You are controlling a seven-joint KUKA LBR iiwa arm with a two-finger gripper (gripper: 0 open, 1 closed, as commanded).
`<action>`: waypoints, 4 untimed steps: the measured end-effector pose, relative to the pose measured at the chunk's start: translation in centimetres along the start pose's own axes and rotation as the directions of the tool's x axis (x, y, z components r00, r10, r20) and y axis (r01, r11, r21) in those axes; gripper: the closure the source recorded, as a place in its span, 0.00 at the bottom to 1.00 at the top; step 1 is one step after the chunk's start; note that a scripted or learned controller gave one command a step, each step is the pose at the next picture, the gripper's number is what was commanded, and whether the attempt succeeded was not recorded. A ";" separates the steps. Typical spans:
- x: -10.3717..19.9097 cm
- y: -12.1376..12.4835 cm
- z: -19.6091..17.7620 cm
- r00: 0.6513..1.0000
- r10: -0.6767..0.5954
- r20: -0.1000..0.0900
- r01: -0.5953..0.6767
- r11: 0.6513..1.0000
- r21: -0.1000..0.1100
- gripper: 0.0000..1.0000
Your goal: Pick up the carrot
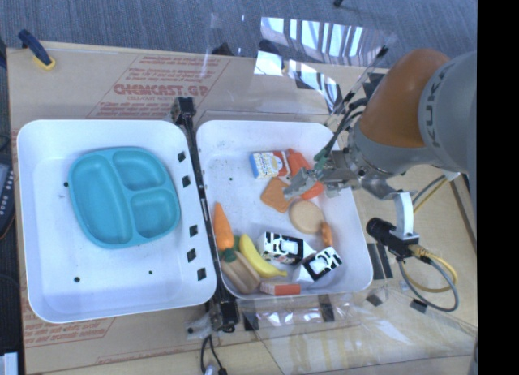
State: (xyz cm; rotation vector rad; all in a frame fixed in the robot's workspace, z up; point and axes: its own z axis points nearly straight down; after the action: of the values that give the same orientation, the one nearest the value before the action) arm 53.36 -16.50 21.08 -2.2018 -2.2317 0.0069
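Observation:
The carrot point(222, 228) is a long orange piece lying along the left wall of the right bin point(243, 134), its thick end toward the front beside a banana point(259, 260). My gripper point(311, 179) hangs over the right middle of that bin, well to the right of the carrot and apart from it. It sits right above a small orange piece point(313, 192), next to a red-orange piece point(298, 160). Nothing shows clearly held.
The right bin also holds a blue and white carton point(264, 164), an orange-brown slice point(275, 196), a tan round biscuit point(306, 217), two black and white blocks point(283, 246), and a bread roll point(237, 273). A teal divided plate point(123, 195) lies in the left bin point(49, 284).

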 end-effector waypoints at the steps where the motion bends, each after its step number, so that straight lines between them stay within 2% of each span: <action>1: 5.0 3.6 11.9 0.999 0.054 0.001 -0.054 0.999 -0.003 0.00; 2: 4.9 3.5 11.0 0.999 0.045 0.003 -0.045 0.999 0.004 1.00; 3: 7.5 -1.2 5.4 0.999 0.054 0.001 -0.054 0.999 0.001 1.00; 4: 7.5 -1.3 5.5 0.998 0.056 0.001 -0.056 0.998 0.003 0.00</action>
State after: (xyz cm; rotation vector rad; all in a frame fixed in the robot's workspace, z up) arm 51.90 -9.02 15.57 -2.2618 -2.1685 0.0120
